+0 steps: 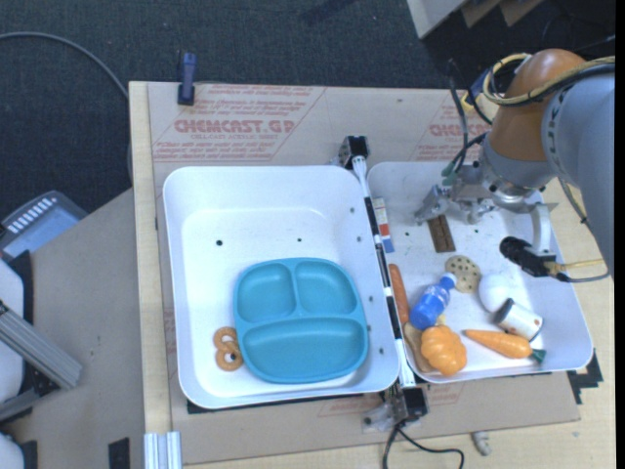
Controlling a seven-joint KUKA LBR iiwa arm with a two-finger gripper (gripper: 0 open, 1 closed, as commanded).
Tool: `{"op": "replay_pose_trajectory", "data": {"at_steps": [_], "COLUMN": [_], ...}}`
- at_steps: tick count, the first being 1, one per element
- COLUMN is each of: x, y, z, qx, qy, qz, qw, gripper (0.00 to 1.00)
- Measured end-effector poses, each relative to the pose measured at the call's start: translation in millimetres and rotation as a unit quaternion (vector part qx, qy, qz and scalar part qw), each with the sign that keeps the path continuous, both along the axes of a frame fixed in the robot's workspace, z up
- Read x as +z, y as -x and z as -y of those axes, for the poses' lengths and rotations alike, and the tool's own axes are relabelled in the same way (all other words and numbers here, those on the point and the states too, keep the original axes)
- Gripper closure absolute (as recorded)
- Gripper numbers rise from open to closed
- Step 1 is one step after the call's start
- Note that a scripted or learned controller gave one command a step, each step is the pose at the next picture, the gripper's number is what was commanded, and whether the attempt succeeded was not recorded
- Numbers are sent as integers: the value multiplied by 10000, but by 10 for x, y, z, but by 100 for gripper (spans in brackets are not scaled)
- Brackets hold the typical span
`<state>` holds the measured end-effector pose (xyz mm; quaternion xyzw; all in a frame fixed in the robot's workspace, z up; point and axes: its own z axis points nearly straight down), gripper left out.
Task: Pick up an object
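1. The right bin holds the loose things for picking: one blue bottle, one orange squash-like toy, one carrot, one white object with a dark end, one spotted cookie, one small brown block and one long orange-red stick lying along the left wall.
2. The gripper sits over the far part of that bin, just above the brown block (whether the fingers are spread or pressed together I cannot tell, and nothing shows between them).
3. The grey arm reaches in from the right, its orange band above the wrist.
4. The left bin holds one blue divided plate with three compartments and one small pretzel touching the plate's left edge.
5. Both bins rest side by side on the tabletop, their inner rims touching.
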<state>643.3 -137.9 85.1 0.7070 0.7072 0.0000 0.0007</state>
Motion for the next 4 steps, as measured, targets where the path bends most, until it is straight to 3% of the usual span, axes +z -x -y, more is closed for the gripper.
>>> {"op": "replay_pose_trajectory", "data": {"at_steps": [1, 2, 3, 4], "x": [104, 102, 205, -8], "y": [-8, -6, -13, 498], "z": [-4, -5, -7, 249], "qx": [1, 2, 4, -8], "qy": [1, 1, 3, -4], "qz": [15, 12, 25, -14], "qw": [10000, 10000, 10000, 10000], "gripper": [100, 0, 100, 100]}}
